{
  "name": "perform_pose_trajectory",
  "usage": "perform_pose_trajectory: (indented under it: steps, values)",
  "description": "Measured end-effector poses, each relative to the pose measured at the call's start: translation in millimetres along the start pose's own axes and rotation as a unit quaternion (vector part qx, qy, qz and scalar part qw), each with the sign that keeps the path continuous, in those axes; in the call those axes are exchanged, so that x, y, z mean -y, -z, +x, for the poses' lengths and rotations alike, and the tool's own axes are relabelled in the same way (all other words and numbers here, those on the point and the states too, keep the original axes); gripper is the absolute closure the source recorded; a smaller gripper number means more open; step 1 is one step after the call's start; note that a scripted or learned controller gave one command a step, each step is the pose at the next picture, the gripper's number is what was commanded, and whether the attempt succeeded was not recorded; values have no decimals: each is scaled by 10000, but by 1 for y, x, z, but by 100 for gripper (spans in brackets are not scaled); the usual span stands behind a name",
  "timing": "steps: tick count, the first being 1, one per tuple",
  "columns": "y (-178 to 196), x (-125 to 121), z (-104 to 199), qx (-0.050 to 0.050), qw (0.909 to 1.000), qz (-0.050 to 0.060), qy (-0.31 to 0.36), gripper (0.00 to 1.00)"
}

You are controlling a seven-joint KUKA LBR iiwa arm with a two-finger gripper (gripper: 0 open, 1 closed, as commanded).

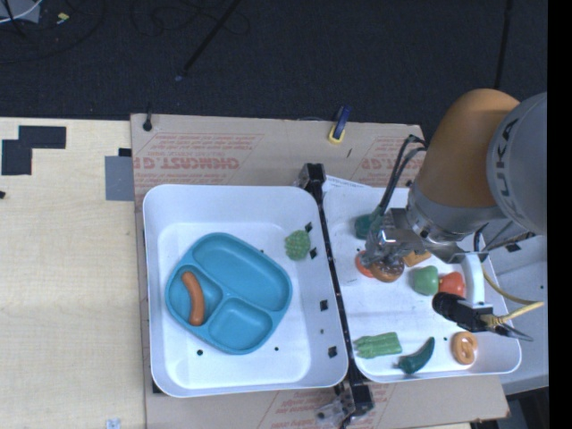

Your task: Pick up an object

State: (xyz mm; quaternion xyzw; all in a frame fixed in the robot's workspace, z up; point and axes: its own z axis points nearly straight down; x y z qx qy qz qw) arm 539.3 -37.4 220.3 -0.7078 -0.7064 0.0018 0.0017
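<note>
My gripper (386, 259) reaches down into the right bin (393, 315), right over a small orange piece (389, 273) near the bin's upper middle. Close by lie a teal piece (364, 226), a green and red pepper-like toy (435, 281), a green ridged piece (377, 345), a dark green curved piece (417, 357) and an orange ring-shaped toy (464, 348). The arm's body hides part of the bin's upper right.
The left bin (165, 347) holds a blue divided plate (230, 291) with an orange sausage (192, 297) in one compartment, and a small green toy (297, 244) near the divider. A black clamp (313, 175) and a yellow-blue clip (338, 125) sit on the cardboard behind.
</note>
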Motion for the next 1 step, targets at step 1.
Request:
perform_pose_trajectory:
  steps: [1]
  values:
    - [7,1,10,-4,10000,-12,16,100]
